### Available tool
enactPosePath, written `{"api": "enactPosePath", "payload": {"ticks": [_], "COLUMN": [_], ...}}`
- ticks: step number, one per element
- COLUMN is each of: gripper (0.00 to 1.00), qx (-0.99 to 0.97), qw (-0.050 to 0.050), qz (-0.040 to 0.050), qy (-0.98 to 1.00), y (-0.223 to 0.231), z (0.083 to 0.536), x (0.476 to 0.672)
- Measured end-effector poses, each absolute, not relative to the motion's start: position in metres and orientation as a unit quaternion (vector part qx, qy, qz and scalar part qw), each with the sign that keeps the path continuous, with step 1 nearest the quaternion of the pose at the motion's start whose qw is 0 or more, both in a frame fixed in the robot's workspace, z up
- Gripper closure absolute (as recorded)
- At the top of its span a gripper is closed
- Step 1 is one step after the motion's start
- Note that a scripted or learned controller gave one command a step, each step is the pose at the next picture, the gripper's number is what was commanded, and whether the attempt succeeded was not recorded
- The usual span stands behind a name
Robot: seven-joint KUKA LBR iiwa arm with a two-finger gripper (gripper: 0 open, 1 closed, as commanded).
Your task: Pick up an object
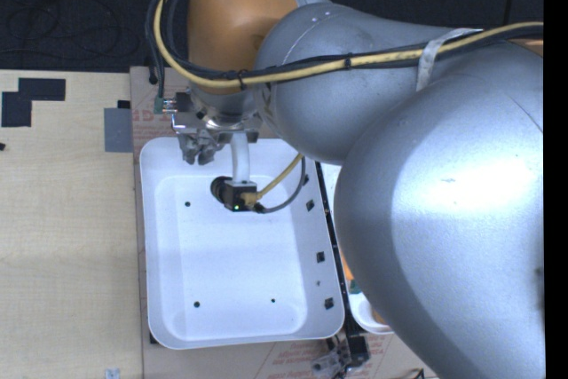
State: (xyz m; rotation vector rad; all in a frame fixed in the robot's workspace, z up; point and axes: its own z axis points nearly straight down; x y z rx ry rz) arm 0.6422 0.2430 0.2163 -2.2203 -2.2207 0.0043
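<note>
Hovering over the far left corner of the left bin (160, 280), my claw (199, 146) hangs just above the bin's far rim, pointing down.

Claw state: cannot tell from this slanted view whether it is spread or pressed together. Nothing shows pinched in it.

Arm: my grey arm (426, 191) comes in from the right and covers most of that side. The orange band (235, 13) sits directly above the wrist, at the top of the view.

Left bin: white floor, with a few small dark dots (196, 304) spread over it, one near the claw and two toward the near wall. Small black clips (320, 257) sit along its right wall.

Right bin (330, 184): a narrow strip of it shows beside the left bin, the rest lying under my arm.

Object: a sliver of orange and green (348, 278) shows in that strip of the right bin, right at the arm's edge. Too little is visible to say what it is. It lies well apart from the claw, across the wall between the bins.

Desk (62, 226): pale surface left of the bins, with a black patch (35, 98) and a grey patch (116, 129) on it near the far edge.
</note>
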Motion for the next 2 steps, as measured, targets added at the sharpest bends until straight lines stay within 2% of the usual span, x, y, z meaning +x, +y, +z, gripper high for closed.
{"api": "enactPosePath", "payload": {"ticks": [1, 2], "gripper": [1.0, 1.0], "qx": [-0.707, -0.707], "qw": [0.001, 0.001], "qz": [0.0028, 0.003], "qy": [-0.707, -0.707], "y": [0.243, 0.226], "z": [0.08, 0.087], "x": [0.642, 0.638]}}
